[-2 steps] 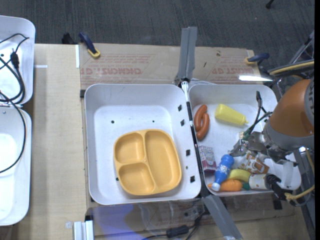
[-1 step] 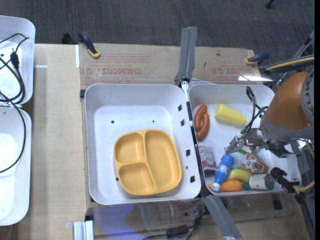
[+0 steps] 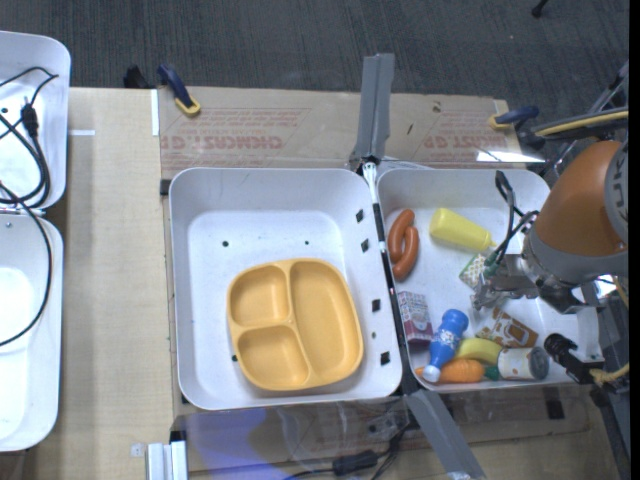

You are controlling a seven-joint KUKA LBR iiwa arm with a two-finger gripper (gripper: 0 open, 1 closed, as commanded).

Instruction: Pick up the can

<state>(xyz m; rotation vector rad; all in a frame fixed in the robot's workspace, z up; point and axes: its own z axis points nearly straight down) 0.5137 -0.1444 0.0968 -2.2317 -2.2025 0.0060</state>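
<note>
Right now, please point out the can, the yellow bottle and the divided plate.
can (image 3: 522, 364): camera view, on its pale side wall.
yellow bottle (image 3: 460, 230): camera view, on the middle of its body.
divided plate (image 3: 322, 306): camera view, on the floor of its large compartment.

Dark grey ribbed carpet floor (image 3: 280, 28) lies beyond a pale wooden bench top (image 3: 110, 268). A brown printed cardboard sheet (image 3: 260, 128) covers the bench's far part, held by blue-and-yellow clamps (image 3: 177, 89).
</note>
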